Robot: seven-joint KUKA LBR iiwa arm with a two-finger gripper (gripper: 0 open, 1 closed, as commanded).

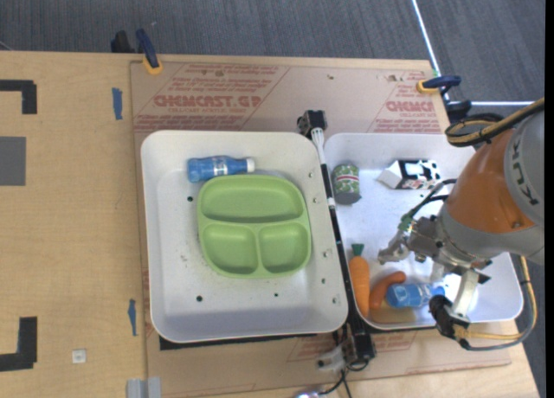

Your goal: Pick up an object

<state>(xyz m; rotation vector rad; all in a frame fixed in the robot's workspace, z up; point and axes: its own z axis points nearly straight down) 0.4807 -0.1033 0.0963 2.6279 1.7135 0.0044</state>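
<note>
The right bin [381, 215] holds several objects. A small green can [346, 182] stands near its left wall, and a black-and-white item [411, 173] lies at the back. An orange carrot [359, 275] lies along the front left. Beside it a blue item [402, 294] rests on an orange piece [378, 298]. My gripper [400, 247] hangs low over the middle of this bin, just above and behind the blue item and right of the carrot. Nothing shows in its grasp.
The left bin [164, 240] carries a green divided plate [254, 223] and a blue bottle [218, 167] lying at the back. The bins' shared rim [333, 223] runs close to the can and carrot. The orange and grey arm [493, 197] covers the right bin's right side.
</note>
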